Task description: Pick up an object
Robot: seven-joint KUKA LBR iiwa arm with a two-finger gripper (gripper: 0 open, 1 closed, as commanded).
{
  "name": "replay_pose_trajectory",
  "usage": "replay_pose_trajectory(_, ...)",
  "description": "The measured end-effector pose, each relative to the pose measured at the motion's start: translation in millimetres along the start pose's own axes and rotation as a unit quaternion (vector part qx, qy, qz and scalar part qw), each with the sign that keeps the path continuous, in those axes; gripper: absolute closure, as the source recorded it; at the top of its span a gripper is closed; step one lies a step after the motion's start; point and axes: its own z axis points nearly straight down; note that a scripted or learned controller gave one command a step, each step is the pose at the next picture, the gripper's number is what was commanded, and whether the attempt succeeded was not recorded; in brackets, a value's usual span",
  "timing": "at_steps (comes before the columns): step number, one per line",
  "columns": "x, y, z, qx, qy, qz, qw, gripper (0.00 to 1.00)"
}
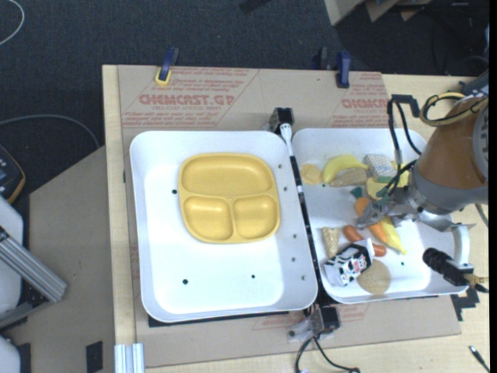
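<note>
Claw (pixel 382 214) over carrot (pixel 382 229) (lying diagonal).

Arm (pixel 454 158) reaching in from right, wrist bent down, hand (pixel 386 210) low.

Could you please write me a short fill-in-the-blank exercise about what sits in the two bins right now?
1. The yellow divided plate lies in the ____ bin of the camera view.
2. The plate has ____ compartments.
3. The banana lies in the ____ bin, among the other toy food.
4. The black-and-white cow toy lies beside the round cookie, near that bin's ____ edge.

Missing words: left; three; right; front
</note>
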Motion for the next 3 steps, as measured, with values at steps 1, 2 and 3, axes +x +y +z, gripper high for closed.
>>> replay_pose_trajectory(1,-3.4,-8.0,-48.0,-0.003,-0.001,0.0,1.0,1.0)
replay_pose_trajectory(2,-2.0,-6.4,-91.0,-0.004,-0.002,-0.001,1.0,1.0)
replay_pose_trajectory(3,-2.2,-5.1,-132.6,-0.003,-0.002,-0.001,1.0,1.0)
